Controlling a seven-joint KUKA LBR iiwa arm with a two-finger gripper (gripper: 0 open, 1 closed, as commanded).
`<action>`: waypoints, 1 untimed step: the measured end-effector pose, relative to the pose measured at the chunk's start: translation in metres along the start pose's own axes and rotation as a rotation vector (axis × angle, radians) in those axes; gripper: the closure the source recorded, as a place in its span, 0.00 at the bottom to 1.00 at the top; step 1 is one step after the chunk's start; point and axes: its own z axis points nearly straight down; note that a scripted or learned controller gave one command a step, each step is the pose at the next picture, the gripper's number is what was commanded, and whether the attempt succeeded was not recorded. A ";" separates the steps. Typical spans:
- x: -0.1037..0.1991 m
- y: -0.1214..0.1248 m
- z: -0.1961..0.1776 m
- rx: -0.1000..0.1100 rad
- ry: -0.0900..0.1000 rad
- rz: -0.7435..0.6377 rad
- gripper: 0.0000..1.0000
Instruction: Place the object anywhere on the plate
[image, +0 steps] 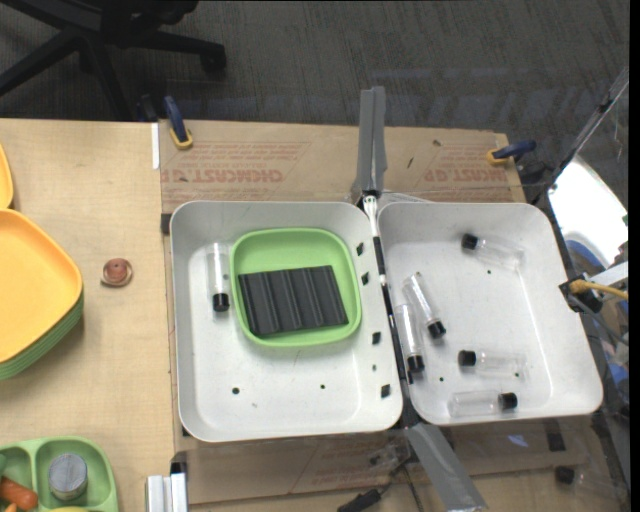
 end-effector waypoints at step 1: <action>0.001 0.000 -0.033 -0.002 0.002 -0.004 0.00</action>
